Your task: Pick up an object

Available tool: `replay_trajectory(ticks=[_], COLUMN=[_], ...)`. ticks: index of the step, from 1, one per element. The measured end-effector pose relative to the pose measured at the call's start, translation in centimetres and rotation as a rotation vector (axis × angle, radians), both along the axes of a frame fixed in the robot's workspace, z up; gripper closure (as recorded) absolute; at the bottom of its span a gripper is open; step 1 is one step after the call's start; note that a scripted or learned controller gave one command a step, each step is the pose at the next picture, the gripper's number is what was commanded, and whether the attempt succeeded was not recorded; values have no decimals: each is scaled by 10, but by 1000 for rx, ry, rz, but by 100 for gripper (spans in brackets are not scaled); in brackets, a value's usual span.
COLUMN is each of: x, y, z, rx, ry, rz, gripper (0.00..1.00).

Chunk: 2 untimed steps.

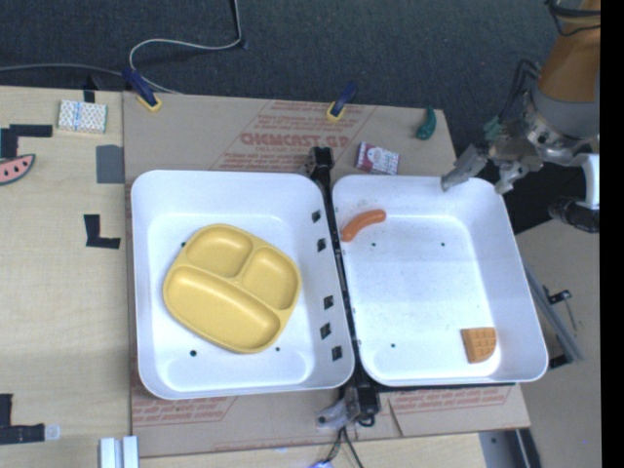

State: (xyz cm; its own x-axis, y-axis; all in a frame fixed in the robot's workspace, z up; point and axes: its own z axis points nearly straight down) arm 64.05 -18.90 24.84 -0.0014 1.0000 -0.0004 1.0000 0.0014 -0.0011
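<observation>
Two bins sit side by side on the table [58, 291]. A divided tray [232, 287] lies in the left bin [156, 203]. In the right bin [507, 291], a sausage [363, 223] rests at the far left corner, a waffle piece [478, 344] at the near right corner. The end effector [480, 169] hangs over the right bin's far right corner.

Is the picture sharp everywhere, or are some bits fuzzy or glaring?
Camera view: the yellow tray and orange sausage look sharp, with soft shadows only; the end effector at the right bin's corner is slightly blurred; no strong glare.
</observation>
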Motion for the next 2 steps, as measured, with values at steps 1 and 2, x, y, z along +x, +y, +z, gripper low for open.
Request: replay_trajectory(ticks=[1,2], x=[-34,6], y=[30,80], z=[-159,-162], rx=[1,-7], ry=[0,1], rz=[0,-2], gripper=[0,0])
